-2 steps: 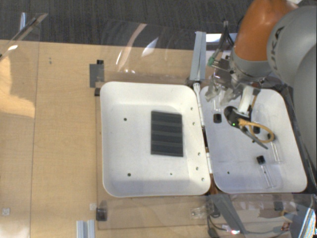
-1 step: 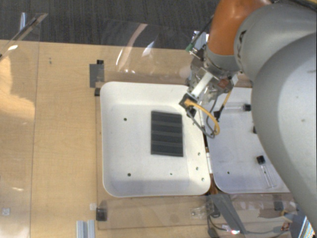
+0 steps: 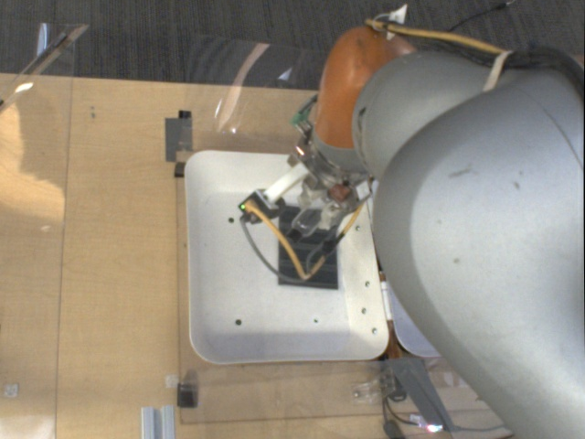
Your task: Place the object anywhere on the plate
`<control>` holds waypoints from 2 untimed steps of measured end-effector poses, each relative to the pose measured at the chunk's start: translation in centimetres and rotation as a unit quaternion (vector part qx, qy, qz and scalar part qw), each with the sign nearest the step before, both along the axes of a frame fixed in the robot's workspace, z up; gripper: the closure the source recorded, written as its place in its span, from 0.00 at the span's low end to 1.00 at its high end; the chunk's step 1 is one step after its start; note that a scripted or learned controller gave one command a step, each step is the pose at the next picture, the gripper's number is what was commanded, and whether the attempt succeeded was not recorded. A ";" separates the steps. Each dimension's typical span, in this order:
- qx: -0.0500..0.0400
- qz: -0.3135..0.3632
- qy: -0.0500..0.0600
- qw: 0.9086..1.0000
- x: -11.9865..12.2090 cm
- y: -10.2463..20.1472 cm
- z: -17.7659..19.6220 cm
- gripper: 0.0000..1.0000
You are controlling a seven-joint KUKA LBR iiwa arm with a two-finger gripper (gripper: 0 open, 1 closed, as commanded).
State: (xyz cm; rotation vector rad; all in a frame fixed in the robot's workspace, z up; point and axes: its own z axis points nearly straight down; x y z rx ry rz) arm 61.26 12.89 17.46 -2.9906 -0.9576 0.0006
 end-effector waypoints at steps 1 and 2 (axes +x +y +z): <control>0.000 0.173 -0.003 0.985 4.0 2.8 2.9 1.00; 0.000 0.220 -0.003 0.976 5.6 10.7 4.8 1.00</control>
